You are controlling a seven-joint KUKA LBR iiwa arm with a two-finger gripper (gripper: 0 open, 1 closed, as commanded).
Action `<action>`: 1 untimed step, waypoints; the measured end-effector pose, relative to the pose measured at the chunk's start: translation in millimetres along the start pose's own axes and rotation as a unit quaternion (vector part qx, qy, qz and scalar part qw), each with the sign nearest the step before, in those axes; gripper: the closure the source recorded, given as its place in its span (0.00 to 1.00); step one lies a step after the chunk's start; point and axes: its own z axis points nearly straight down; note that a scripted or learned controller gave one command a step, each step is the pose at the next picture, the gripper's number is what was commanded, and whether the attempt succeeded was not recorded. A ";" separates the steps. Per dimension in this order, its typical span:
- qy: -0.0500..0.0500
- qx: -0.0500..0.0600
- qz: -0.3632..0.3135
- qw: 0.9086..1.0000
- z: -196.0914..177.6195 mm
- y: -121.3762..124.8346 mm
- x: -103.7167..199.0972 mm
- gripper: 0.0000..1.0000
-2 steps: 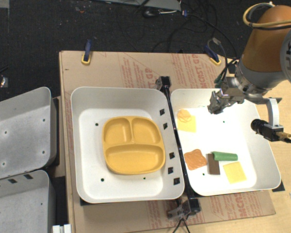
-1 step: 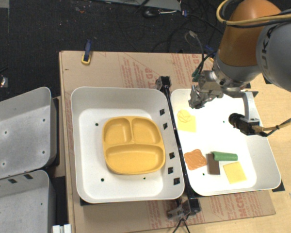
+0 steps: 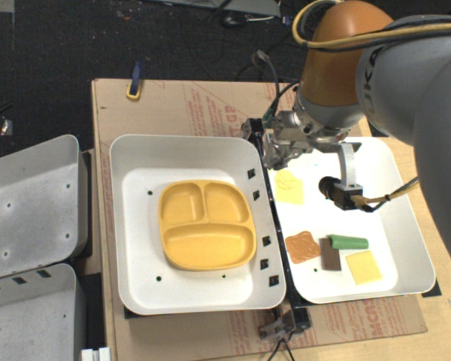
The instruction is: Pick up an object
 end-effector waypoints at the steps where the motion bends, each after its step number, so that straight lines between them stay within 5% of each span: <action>1: 0.000 -0.001 0.000 1.000 15.8 13.3 49.5 1.00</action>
